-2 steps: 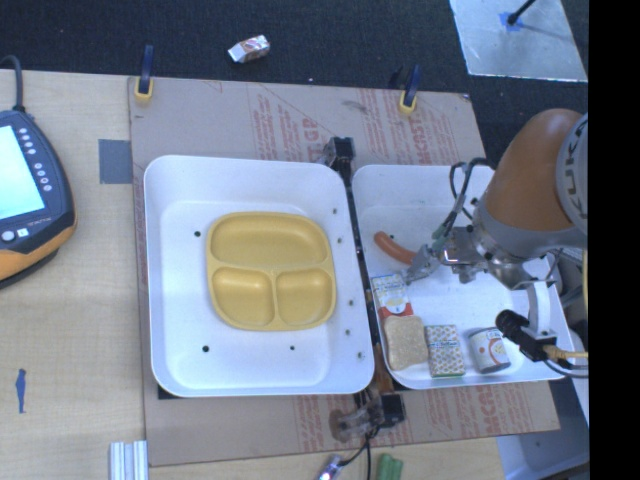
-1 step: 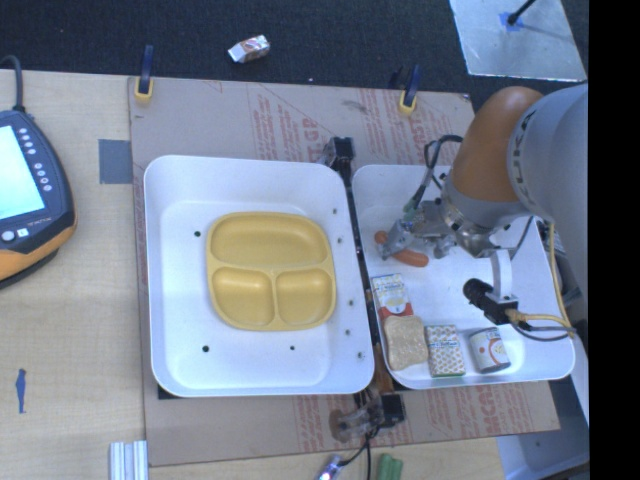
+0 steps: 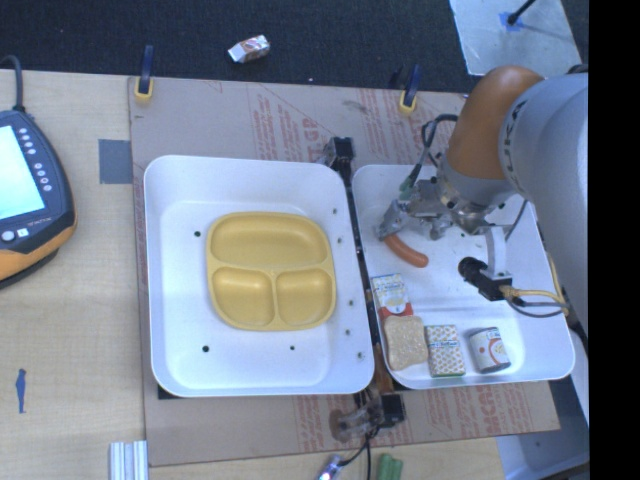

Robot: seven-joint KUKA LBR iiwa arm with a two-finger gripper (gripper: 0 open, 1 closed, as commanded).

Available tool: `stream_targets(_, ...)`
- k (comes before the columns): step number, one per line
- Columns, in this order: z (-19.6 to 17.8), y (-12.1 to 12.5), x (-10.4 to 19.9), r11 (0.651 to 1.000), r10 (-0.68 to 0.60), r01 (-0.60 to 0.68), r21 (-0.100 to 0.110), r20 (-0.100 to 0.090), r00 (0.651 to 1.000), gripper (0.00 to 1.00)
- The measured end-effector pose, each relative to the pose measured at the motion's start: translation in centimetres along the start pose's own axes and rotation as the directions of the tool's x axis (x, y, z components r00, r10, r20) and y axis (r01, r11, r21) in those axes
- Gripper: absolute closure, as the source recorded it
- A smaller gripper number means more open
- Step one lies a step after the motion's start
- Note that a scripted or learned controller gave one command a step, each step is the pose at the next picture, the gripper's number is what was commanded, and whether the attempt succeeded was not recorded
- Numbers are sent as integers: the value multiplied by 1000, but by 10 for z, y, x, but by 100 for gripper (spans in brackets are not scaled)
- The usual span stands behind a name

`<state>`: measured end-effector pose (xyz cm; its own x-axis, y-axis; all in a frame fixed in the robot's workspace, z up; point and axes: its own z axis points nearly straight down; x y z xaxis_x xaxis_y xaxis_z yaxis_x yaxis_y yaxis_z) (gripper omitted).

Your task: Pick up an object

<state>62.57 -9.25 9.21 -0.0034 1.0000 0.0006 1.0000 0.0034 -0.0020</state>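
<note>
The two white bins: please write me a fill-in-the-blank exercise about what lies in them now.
1. The yellow tray has ____ compartments.
2. The yellow tray lies in the ____ bin.
3. The hot dog lies in the ____ bin, near the gripper.
4. The small can lies in the right bin's ____ right corner.

Missing words: three; left; right; lower

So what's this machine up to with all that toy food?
A grey robot arm reaches into the right white bin, its pincer low over a toy hot dog. Nothing is visibly held yet. Along the bin's near edge lie a slice of bread, two small packets and a small can. The left bin holds a yellow divided plate.
</note>
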Motion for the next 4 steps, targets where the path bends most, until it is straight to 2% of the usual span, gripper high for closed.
stream_targets(1, 0, 8, -1, 1000, -1, 1, -2, 0, 1000, 0)
stream_targets(2, 1, -8, 0, 1000, 1, -1, 2, 1, 1000, 0)
stream_targets(3, -10, -8, 0, 1000, 1, -1, 4, 0, 1000, 100)
stream_targets(4, -100, -49, 47, 1000, 0, 0, 0, -1, 1000, 100)
